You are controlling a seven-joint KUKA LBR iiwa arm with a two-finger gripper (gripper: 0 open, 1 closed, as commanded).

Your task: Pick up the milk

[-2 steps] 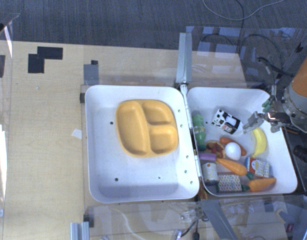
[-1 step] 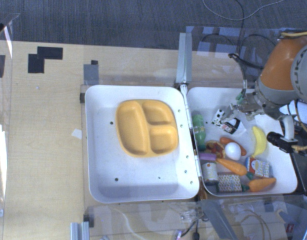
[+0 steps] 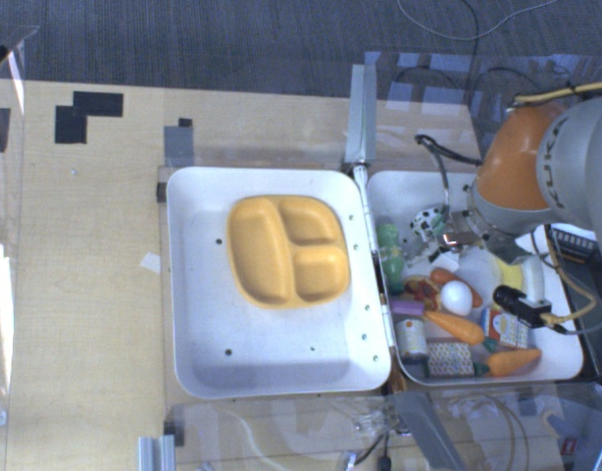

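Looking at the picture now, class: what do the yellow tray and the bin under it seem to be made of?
Yellow tray: probably moulded plastic, matte; rounded compartments, uniform colour, soft sheen. Left bin: likely smooth white plastic or coated metal, slightly glossy; faint reflections, rounded corners.

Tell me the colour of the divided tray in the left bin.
Yellow; the divided tray shows clearly in the camera view.

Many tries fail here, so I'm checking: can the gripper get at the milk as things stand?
Probably yes. The milk, black-and-white spotted, lies uncovered near the far wall of the right bin, and the gripper is just beside it. The green toy close by may crowd the grasp.
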